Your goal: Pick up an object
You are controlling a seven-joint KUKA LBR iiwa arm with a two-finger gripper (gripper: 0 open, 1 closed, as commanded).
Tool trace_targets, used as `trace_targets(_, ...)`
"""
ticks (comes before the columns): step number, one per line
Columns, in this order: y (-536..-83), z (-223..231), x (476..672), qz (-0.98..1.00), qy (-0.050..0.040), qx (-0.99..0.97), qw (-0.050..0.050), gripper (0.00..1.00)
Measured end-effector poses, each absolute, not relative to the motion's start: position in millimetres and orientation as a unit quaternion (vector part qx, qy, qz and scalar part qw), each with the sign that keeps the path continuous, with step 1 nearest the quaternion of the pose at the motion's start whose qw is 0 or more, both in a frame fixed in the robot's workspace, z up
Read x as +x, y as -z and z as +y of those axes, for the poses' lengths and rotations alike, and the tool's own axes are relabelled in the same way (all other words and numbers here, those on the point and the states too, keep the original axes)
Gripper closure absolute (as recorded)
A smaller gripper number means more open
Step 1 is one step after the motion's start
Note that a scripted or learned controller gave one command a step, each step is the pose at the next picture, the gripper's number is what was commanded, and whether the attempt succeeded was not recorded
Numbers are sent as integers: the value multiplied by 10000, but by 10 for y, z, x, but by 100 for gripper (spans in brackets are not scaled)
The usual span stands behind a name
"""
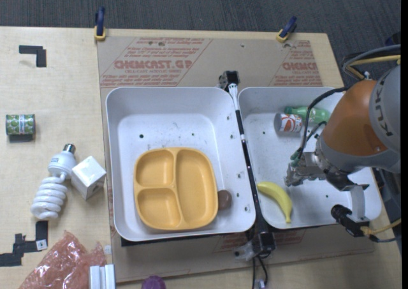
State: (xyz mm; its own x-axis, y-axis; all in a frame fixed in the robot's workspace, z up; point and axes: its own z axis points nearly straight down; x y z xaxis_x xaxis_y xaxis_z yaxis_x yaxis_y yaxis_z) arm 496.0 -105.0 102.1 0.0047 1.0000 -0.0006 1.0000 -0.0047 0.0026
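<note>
A grey KUKA arm (357,134) with an orange band reaches in from the right of the frame over the right-hand white bin (268,99), its gripper (294,176) lowered toward the bin floor near the middle of the bin. Whether the pincer is spread or pressed together cannot be told from this angle, and nothing is visibly pinched.

A yellow banana (278,198) lies on the bin floor at the lower left of that bin, just below and slightly left of the gripper, near it but apart. A red and white can (288,123) lies on its side at the upper part of the same bin, with a green bottle (306,114) just beside it, partly behind the arm's cables.

In the left-hand white bin (166,106), a yellow divided plate (175,189) sits at the lower centre, a small brown object (224,200) touching its right edge.

Outside the bins, at the left of the frame, rest a small green can (20,125), a spiral light bulb (52,184) and a white cube (88,177).
</note>
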Motion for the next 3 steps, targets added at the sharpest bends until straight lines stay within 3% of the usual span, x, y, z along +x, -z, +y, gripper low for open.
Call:
trace_targets(1,-1925,-615,5259,7073,-3,7069,9,100)
trace_targets(2,-1585,-1120,5655,7070,1,7072,9,100)
trace_targets(3,-928,-2145,6160,7076,2,7066,12,100)
